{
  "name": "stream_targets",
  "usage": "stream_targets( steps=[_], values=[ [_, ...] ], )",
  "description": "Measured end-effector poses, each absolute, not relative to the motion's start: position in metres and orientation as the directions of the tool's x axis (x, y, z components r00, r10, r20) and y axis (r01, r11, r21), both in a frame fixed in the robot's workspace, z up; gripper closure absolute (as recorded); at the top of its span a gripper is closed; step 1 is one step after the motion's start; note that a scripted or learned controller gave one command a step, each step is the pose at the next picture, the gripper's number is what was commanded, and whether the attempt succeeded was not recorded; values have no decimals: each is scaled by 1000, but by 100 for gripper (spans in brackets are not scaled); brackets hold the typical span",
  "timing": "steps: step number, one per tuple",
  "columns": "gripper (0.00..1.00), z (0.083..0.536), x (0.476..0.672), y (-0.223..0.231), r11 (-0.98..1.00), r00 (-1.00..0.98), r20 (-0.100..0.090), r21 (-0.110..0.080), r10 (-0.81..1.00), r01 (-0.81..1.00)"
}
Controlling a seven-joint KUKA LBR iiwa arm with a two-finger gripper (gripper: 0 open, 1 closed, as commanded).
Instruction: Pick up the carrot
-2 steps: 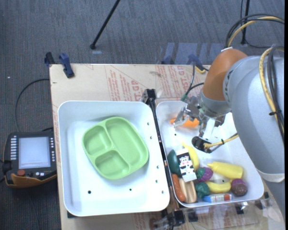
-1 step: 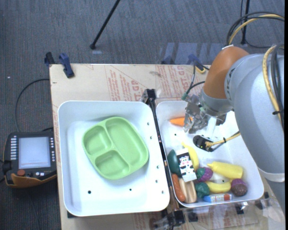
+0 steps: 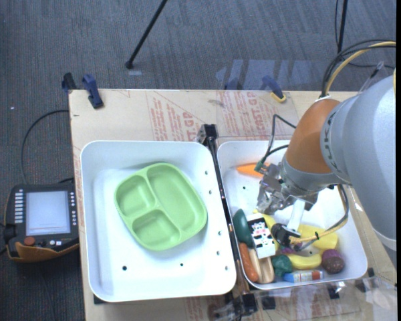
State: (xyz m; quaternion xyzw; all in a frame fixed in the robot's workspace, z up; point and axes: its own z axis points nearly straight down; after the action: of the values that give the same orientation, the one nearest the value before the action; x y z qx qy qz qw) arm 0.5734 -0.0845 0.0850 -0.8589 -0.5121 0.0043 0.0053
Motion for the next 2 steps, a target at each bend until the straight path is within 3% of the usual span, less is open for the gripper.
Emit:
stream_targets(
  steps=[1,2],
  values=[
    [0,86,574,-85,-478,478,-1,-11,878,878],
    [0,86,642,-96,-622,622,-3,-9,783,783]
  ],
)
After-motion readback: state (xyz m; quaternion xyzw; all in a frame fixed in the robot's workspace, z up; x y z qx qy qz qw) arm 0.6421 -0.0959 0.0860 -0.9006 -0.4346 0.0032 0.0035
